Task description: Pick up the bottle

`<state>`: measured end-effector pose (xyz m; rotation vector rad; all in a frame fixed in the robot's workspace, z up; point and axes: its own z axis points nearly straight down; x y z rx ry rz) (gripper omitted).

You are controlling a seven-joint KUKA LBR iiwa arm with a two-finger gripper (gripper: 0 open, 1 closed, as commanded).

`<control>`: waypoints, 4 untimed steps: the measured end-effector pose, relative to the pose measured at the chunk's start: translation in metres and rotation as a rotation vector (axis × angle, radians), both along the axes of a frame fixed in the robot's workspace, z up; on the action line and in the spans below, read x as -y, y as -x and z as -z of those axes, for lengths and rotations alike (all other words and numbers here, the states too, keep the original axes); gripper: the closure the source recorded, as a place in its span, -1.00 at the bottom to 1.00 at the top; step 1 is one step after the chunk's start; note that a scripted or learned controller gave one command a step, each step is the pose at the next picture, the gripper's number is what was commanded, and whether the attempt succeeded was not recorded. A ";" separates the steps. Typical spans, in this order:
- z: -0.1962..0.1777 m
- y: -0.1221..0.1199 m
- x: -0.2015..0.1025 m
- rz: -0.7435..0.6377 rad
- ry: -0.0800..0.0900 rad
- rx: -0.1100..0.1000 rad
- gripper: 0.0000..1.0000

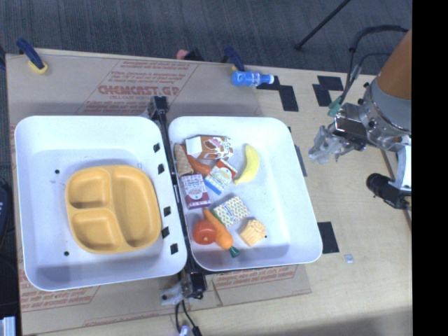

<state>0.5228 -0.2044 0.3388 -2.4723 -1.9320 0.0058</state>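
The small blue plastic bottle (248, 79) lies on its side on the brown cardboard sheet (140, 82), outside the 2 shallow white bins and just beyond the far rim of the right bin (297, 187). The two-finger gripper (325, 148) hangs over the bench right of that bin, well apart from the bottle; whether the claw is wide or narrow I cannot tell. Risk: a round bottle lying flat may roll away from a nudge, or the program may search the cluttered bin instead
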 end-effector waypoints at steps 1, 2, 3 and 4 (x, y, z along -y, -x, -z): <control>0.002 0.047 -0.027 -0.021 -0.001 0.002 1.00; 0.029 0.047 -0.014 0.018 0.000 0.000 1.00; 0.067 0.047 -0.045 0.082 0.000 0.001 1.00; 0.041 0.047 -0.038 0.151 0.000 0.002 1.00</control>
